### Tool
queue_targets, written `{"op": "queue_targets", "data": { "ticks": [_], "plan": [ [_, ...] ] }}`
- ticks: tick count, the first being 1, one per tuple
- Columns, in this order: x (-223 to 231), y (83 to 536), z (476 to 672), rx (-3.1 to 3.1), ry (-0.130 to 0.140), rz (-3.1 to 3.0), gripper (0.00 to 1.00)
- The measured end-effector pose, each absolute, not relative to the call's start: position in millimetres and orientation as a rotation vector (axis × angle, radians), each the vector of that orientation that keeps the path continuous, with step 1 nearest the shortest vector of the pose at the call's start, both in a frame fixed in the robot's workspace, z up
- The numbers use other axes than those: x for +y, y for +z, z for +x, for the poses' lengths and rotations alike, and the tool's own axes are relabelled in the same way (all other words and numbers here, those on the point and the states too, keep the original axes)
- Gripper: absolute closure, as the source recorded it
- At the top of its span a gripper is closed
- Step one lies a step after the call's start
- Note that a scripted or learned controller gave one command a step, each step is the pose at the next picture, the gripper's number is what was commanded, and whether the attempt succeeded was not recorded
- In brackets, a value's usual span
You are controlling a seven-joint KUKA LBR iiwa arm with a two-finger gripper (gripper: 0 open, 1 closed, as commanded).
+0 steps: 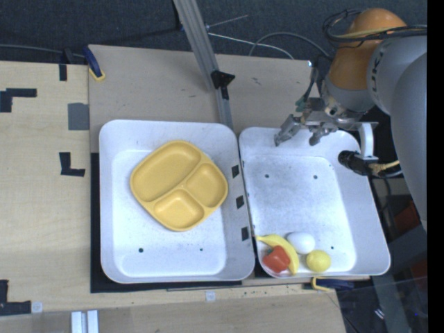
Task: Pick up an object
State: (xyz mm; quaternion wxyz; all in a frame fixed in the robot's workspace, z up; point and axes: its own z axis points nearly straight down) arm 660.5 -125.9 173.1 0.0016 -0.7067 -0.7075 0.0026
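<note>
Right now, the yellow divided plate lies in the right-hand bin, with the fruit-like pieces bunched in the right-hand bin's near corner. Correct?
No. The camera view shows the yellow divided plate in the left-hand bin. The fruit-like pieces are bunched in the right-hand bin's near corner, as you said.

Arm (409, 89): broad grey casing, smooth and rounded, with a dull sheen. Orange band (357, 50) above the wrist: bulbous, glossy, with a bright highlight along the top. Thin dark cables (338, 21) loop across the orange section. Wrist below it: grey, narrower, crowded with small metal fittings too blurred to sort. Pincer (297, 138): 2 slim grey metal fingers (284, 134), angular and darker toward the tips, mounted under a pale crossbar.
</note>
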Motion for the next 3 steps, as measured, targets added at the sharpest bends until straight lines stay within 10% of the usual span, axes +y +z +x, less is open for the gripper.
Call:
{"op": "queue_targets", "data": {
  "ticks": [2,3],
  "plan": [
    [-121.8,87.0,662.0,-2.224,0.006,-2.218,0.00],
    [-120.9,98.4,662.5,-2.226,0.004,-2.216,1.00]
  ]
}}
